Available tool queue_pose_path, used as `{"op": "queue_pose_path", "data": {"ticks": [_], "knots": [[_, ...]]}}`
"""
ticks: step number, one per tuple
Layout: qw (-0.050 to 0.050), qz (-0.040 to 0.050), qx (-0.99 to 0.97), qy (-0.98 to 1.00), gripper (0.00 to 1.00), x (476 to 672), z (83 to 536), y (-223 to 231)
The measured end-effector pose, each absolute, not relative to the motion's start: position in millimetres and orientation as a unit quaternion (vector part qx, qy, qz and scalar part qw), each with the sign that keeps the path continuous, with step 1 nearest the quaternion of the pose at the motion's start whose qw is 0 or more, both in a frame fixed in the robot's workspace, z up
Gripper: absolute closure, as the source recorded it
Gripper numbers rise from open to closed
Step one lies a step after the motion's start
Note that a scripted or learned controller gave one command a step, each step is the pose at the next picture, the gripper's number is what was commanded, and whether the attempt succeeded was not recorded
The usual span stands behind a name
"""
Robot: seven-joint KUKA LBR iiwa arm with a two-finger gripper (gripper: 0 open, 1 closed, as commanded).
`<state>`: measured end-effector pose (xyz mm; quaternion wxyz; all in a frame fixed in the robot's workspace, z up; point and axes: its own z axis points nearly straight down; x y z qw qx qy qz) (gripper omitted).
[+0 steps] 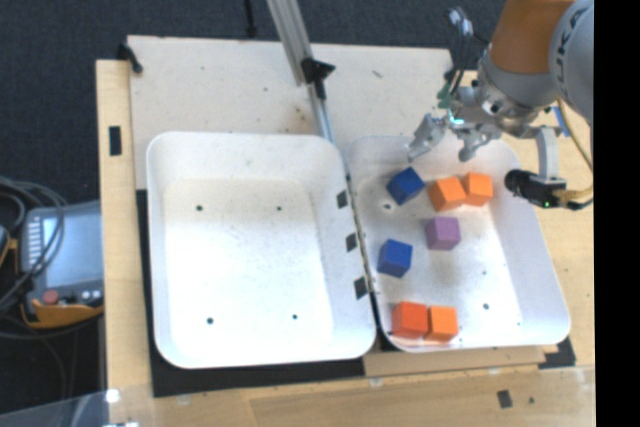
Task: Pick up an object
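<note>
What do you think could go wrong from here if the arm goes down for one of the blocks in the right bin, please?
1. The gripper hangs open, holding nothing, above the bin's far end; the two orange blocks there touch, so a finger may shove one or catch both.
2. The blue block lies tilted near the far wall, so the fingers might meet it off-square and slip.
3. The orange pair sits against the near rim, leaving little finger room.

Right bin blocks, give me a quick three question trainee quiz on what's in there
1. How many blocks lie in the right bin?
2. True or false: the tool is holding the purple block.
3. Which block lies nearest the tool: A the upper blue block, B the lower blue block, C the purple block?

Key: 1. Seven: two blue, one purple, four orange. 2. False; nothing shows between its fingers. 3. A.
</note>
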<state>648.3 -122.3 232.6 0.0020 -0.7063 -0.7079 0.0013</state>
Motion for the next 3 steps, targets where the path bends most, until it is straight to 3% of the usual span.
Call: {"op": "queue_pose_path", "data": {"ticks": [1, 3], "knots": [[0.000, 0.0002, -0.706, -0.708, 0.00, 649.1, 235.6, -122.5], [0.001, 0.0019, -0.708, -0.707, 0.00, 632.2, 120.6, -124.9]]}}
